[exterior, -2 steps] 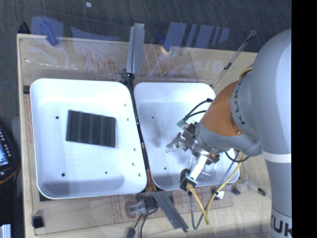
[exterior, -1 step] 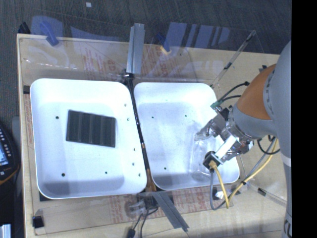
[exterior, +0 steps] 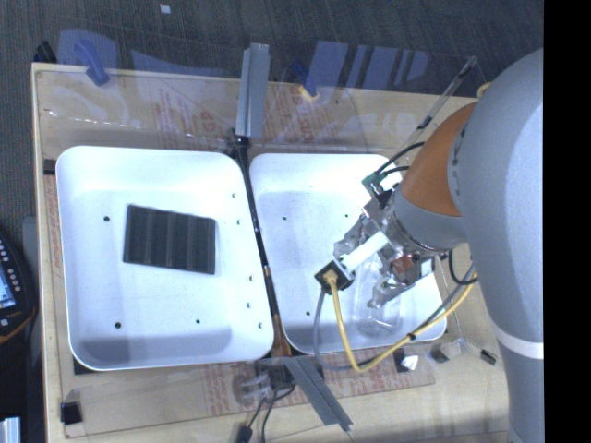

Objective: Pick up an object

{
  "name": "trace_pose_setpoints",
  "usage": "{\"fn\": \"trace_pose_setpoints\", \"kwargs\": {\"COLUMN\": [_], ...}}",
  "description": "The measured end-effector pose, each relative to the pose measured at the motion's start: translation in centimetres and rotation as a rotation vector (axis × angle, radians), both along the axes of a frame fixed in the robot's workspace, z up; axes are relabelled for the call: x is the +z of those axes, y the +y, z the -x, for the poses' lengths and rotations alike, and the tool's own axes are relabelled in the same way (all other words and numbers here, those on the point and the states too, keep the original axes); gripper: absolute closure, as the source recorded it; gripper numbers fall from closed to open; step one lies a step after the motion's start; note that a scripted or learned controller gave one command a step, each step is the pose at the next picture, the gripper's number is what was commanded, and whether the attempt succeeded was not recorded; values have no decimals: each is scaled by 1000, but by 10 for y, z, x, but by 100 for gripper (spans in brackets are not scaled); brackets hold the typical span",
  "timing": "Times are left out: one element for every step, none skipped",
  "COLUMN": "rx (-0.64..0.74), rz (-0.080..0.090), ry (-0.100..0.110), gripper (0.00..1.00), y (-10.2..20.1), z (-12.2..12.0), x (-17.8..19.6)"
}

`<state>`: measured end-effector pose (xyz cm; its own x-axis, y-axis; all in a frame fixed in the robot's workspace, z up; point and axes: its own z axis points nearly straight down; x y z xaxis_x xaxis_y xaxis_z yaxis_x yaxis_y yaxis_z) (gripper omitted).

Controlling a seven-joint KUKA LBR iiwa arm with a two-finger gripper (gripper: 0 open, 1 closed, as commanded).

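We look down from one fixed camera mounted above the bench [exterior: 277, 109], tilted at a slant, not straight down. The far edge of the bench sits near the top of our view, with dark floor beyond it, and the near edge runs along the bottom. Both white bins fit in frame: the left bin [exterior: 78, 247] on our left and the right bin [exterior: 286, 192] beside it, meeting at the middle. We are close enough to see small holes in the bin floors. The grey arm [exterior: 503, 210] enters from our right and looms large, nearer the lens than the bins.
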<state>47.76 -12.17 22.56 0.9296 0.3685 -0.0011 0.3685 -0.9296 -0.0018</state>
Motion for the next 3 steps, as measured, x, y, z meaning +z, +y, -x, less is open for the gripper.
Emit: {"fn": "trace_pose_setpoints", "kwargs": {"rx": [182,302,194], "rz": [-3,-5,-1], "ry": [2,3,-1], "gripper": [0,0,0], "y": [-35,-19,-84], "z": [-16,-33,1], "x": [-20,-49,-2]}}
